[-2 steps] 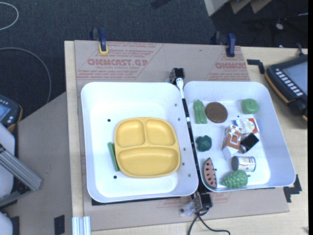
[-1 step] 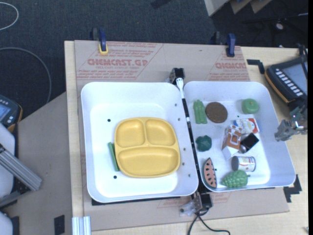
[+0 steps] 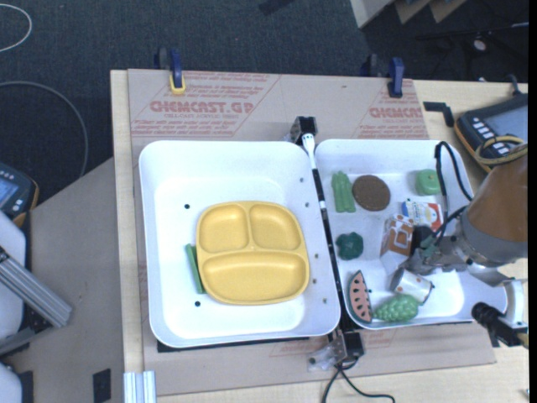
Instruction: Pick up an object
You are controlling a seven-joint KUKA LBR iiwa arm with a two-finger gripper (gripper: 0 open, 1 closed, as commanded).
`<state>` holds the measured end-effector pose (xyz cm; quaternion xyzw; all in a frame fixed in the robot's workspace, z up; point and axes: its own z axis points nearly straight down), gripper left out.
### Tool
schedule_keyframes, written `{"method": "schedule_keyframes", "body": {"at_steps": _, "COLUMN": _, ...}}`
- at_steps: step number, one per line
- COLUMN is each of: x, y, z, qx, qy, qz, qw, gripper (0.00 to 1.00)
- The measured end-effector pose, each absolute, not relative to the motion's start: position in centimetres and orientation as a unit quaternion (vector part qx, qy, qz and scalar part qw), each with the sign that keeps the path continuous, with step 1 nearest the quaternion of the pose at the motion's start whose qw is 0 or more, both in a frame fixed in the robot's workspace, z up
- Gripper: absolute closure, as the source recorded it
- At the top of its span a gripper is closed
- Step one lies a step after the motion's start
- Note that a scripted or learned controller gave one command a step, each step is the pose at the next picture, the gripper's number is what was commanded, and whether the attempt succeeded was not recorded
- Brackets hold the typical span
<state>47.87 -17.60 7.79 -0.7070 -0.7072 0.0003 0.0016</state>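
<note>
Small white can (image 3: 413, 286) lying tipped in the right bin (image 3: 382, 151), gripper (image 3: 424, 259) right on top of it.
Can't tell how the jaws stand. Grapes (image 3: 395, 310) and a watermelon slice (image 3: 359, 296) sit just beside; yellow tray (image 3: 251, 252) in the left bin (image 3: 168, 175).

We see a yellow divided tray (image 3: 252, 253) in the white left bin (image 3: 159, 225). The white right bin (image 3: 377, 151) holds a brown disc (image 3: 371, 192), green grapes (image 3: 396, 310), a red, black-seeded watermelon slice (image 3: 359, 296) and a dark green lump (image 3: 349, 244).
</note>
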Motion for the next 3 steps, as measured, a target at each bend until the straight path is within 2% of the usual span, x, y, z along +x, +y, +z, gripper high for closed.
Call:
{"method": "schedule_keyframes", "body": {"at_steps": 1, "x": 47.9, "y": -10.1, "z": 8.4, "qx": -0.705, "qy": -0.709, "qz": -0.0007, "qw": 0.003, "gripper": 1.00}}
{"method": "schedule_keyframes", "body": {"at_steps": 2, "x": 47.9, "y": -9.3, "z": 8.5, "qx": -0.707, "qy": -0.708, "qz": -0.0002, "qw": 0.001, "gripper": 1.00}}
{"method": "schedule_keyframes", "body": {"at_steps": 3, "x": 48.8, "y": -0.8, "z": 34.9, "qx": -0.704, "qy": -0.710, "qz": -0.0072, "qw": -0.006, "gripper": 1.00}}
